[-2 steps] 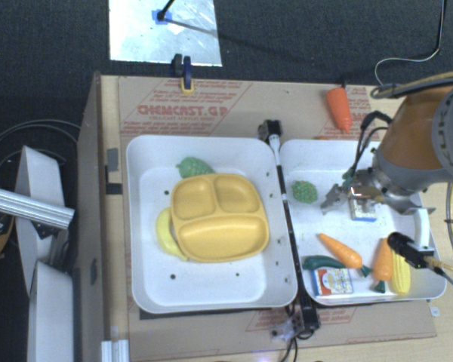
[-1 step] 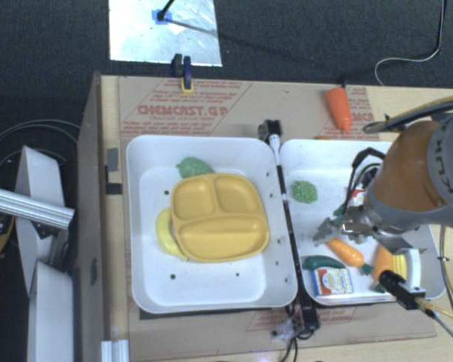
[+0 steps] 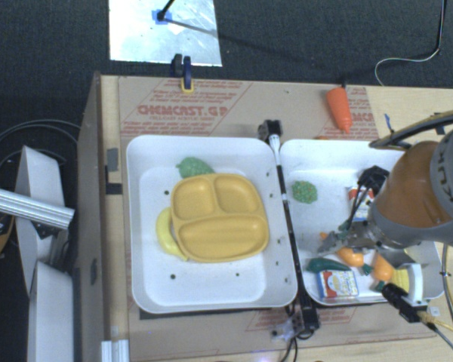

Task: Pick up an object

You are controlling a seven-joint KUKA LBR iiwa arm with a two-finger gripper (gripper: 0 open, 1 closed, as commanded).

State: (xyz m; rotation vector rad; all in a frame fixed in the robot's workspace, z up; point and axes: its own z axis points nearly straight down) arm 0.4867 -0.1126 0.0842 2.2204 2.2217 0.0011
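Toy carrot [image 3: 350,256] in right bin [image 3: 325,157], near front, just beside gripper [image 3: 338,237]. Likely light, stiff, smooth plastic; pinch across the middle. Finger spread: cannot tell. White carton [image 3: 337,283] in front; green lump [image 3: 304,192] behind; yellow tray [image 3: 219,217] in left bin [image 3: 147,202].

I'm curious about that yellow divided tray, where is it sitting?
The yellow divided tray lies in the left white bin, near its middle, on top of a banana, with a green leafy toy just behind it.
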